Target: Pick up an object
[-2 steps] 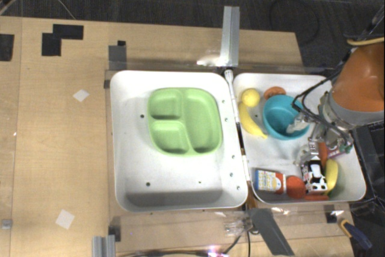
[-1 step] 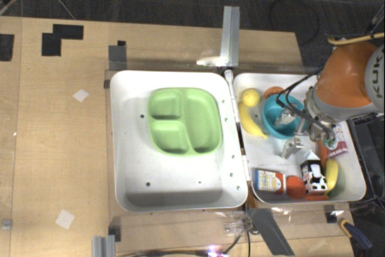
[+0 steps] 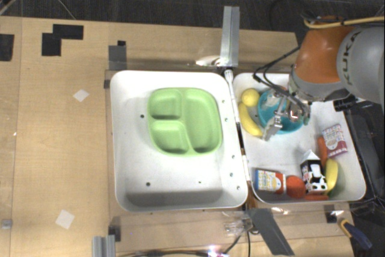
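My gripper (image 3: 281, 119) hangs over the back of the right bin (image 3: 283, 156), just above a teal bowl (image 3: 296, 124). Its fingers point down and left toward a yellow banana (image 3: 249, 122) and a yellow lemon (image 3: 249, 97) beside the bowl. Nothing shows between the fingers. The grey arm with its orange band (image 3: 319, 57) reaches in from the right. Along the bin's front lie a small juice carton (image 3: 269, 180), a red tomato (image 3: 295, 187), a black-and-white milk carton (image 3: 311, 173) and a second yellow fruit (image 3: 331, 174).
A green divided tray (image 3: 183, 120) rests in the left bin (image 3: 129, 147). A red-and-white packet (image 3: 334, 140) lies by the right wall of the right bin. A metal post (image 3: 230, 36) stands behind the divider between the bins.
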Controlling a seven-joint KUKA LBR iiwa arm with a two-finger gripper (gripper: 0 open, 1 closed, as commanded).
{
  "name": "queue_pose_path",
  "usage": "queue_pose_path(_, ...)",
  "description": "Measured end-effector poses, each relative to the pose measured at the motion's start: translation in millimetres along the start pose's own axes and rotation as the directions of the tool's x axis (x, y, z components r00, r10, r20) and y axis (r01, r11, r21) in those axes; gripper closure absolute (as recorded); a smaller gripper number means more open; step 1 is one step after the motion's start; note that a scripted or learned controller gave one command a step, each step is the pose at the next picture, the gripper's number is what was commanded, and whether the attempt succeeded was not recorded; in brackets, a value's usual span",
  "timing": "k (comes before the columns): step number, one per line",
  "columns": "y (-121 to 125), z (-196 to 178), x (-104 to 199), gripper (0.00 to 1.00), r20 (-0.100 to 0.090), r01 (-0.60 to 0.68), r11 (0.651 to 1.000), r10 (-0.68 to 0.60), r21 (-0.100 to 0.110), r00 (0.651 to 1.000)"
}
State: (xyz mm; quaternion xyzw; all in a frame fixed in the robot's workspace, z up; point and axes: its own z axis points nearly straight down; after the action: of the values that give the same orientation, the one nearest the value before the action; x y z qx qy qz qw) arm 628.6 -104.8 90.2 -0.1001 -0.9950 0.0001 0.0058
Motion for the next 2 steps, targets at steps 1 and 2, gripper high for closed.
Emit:
queue_pose_path(1, 15.6, -0.3, 16.2, 0.0, 0.028, -0.106, 0.994, 0.106, -0.005, 0.994)
queue_pose_path(2, 15.9, -11.2, 19.7, 1.0, 0.01, -0.101, 0.995, 0.101, -0.002, 0.995)
